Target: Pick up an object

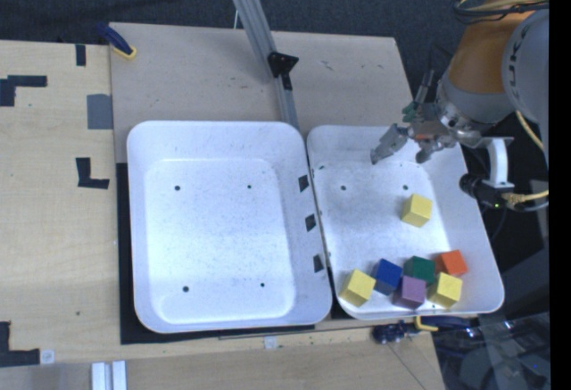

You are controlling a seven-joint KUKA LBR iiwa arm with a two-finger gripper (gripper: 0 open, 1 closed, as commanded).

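Six coloured cubes lie in the right bin: five clustered at its near edge, a lone yellow cube farther back. Beyond it, the gripper hovers over the far end, fingers spread, holding nothing.

My arm is grey with a broad orange band, yellow cables looping beside it, and dark grey jaws.

We see a pale wooden bench bearing two shallow white bins side by side: left bin, right bin.
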